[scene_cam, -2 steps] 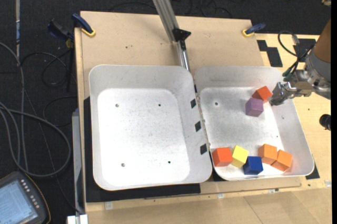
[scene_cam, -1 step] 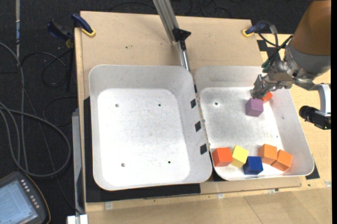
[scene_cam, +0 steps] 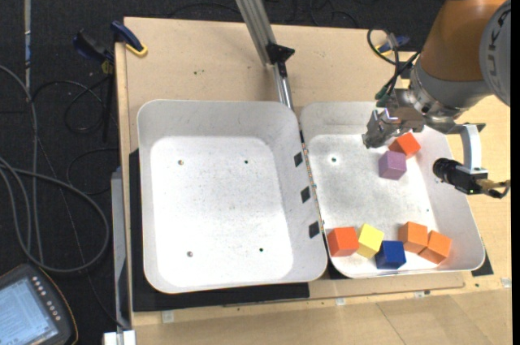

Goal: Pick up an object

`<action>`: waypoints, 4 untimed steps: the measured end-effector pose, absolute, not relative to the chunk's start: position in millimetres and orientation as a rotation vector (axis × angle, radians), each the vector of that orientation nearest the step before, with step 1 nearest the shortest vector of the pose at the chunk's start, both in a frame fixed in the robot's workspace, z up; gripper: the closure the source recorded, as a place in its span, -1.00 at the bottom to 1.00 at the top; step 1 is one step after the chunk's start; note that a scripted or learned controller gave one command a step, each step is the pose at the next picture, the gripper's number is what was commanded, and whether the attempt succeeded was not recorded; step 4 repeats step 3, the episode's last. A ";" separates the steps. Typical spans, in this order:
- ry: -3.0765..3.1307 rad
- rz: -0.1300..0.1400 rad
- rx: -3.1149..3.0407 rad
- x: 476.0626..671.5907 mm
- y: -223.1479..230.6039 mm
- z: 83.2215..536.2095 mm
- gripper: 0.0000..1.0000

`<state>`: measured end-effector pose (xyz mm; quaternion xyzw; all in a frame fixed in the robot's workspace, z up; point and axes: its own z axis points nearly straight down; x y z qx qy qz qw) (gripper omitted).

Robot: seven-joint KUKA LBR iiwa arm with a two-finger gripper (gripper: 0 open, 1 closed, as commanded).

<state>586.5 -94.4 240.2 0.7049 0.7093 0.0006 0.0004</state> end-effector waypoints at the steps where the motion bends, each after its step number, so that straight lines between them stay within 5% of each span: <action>1: 2.231 0.004 2.212 598.4 -31.8 243.0 1.00; 3: 2.227 0.003 2.214 626.9 60.1 226.3 1.00; 4: 2.227 0.003 2.214 626.9 60.1 226.3 1.00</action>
